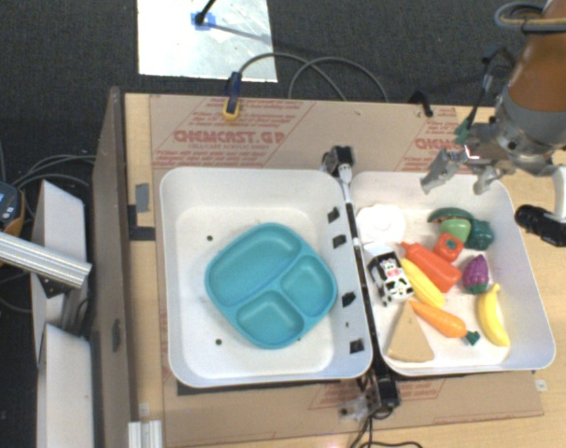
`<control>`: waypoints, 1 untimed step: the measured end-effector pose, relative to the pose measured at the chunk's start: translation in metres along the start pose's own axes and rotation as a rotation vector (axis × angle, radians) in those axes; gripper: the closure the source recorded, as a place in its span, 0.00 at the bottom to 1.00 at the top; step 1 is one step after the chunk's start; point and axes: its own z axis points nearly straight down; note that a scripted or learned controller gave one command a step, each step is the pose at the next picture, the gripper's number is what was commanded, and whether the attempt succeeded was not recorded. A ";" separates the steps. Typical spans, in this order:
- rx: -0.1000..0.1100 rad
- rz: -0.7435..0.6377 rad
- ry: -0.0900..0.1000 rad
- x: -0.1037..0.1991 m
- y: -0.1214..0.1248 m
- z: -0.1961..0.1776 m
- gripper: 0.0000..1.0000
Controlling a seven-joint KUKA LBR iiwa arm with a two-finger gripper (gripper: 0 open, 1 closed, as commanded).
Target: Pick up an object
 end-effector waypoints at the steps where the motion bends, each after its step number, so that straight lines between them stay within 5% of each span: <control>1: 0.006 0.006 -0.001 -0.058 -0.005 0.083 0.00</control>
